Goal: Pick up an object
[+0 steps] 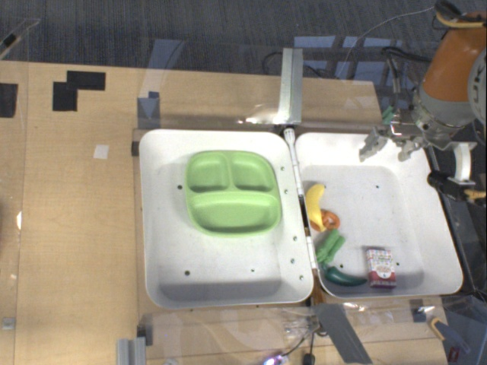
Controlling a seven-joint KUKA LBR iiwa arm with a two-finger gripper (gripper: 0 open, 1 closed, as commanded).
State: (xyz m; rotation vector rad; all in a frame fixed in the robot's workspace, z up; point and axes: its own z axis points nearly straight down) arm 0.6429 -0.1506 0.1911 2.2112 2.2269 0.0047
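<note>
In the right bin (411,204), a yellow banana (314,201) lies along the left wall. An orange-red piece (330,220) touches it. Below them lie a light green pod (329,245) and a dark green vegetable (342,277). A small red box (380,267) sits near the bin's front. My gripper (390,146) hovers over the bin's far edge, well away from the items. Its fingers are spread open with nothing between them.
The left bin (163,265) holds a green divided plate (232,191). A metal divider post (291,86) rises between the bins at the back. The arm's grey and orange body (454,74) stands at the right, with cables behind it.
</note>
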